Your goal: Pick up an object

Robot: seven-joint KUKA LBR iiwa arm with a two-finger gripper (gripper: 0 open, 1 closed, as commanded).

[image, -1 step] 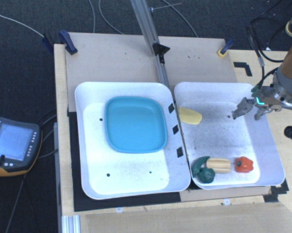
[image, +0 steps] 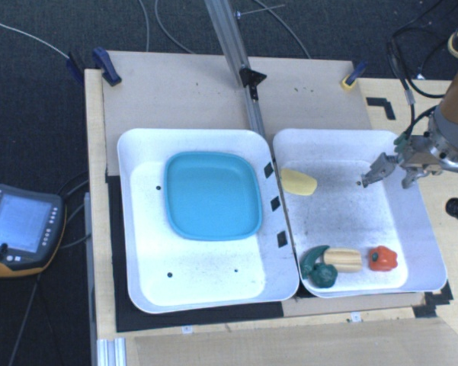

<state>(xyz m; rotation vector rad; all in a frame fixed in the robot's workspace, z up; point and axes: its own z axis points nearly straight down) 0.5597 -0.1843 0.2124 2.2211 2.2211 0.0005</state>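
Single fixed camera above bench [image: 175,90] — slanted downward look, both bins framed, arm side at right.

- Blue plate [image: 213,195] in the white left bin [image: 141,280].
- White right bin [image: 419,227], floor speckled grey.
- Pale yellow piece [image: 298,181].
- Dark green item [image: 318,266], tan block [image: 343,260], red-orange pepper [image: 381,258].
- Light wooden table [image: 175,90].
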